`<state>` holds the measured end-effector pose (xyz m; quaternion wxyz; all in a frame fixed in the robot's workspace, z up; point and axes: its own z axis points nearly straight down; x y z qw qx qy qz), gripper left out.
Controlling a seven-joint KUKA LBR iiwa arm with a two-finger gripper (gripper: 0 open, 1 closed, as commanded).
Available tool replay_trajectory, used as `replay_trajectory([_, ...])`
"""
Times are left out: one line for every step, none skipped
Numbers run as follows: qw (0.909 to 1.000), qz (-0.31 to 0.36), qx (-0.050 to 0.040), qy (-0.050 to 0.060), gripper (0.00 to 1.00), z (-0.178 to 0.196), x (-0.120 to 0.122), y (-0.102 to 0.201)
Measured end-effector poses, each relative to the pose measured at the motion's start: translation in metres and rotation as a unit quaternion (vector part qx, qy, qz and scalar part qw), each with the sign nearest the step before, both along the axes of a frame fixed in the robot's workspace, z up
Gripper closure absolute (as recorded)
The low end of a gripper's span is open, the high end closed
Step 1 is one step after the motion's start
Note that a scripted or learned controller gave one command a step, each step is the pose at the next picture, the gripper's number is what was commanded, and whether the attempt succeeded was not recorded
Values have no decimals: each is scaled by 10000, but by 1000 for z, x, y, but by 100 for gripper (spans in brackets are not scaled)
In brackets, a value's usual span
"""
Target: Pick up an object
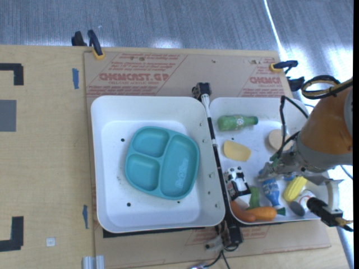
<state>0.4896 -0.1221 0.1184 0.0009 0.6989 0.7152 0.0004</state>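
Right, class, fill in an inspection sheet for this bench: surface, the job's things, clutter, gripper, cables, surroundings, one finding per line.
Surface: two white bins side by side on a brown board printed with red lettering.
Job's things: right bin holds a green bottle, yellow wedge, carrot, blue packet, yellow piece and a black and white toy.
Clutter: left bin holds a teal divided plate.
Gripper: gripper low over the right bin's right side; finger state cannot be told.
Cables: black cable loops beside the arm; wires at the bins' front edge.
Surroundings: clamps at the board's far corners; grey floor beyond.
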Motion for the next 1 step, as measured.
replay_trajectory([9990,-452,7,4,100,125,14,61])
